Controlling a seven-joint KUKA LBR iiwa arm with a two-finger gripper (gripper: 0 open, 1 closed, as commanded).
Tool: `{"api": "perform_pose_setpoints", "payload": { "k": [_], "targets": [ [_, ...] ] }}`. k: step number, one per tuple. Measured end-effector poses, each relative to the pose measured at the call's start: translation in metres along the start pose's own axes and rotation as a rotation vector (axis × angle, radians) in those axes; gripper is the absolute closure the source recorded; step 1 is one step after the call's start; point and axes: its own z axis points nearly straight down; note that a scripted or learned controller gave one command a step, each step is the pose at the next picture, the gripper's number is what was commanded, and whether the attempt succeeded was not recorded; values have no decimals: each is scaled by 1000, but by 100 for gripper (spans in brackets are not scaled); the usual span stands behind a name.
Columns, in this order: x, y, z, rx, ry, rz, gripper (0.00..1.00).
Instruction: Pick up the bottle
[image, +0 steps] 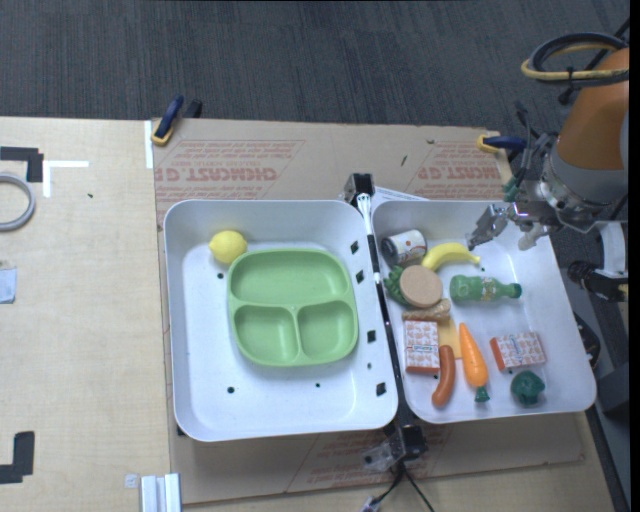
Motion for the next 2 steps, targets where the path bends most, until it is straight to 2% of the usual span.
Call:
{"api": "perform_pose_setpoints", "payload": {
  "k": [1,2],
  "targets": [
    [0,0,-10,0,-1,-2,100],
    [-58,-53,-49,0,-1,-13,100]
  ]
}}
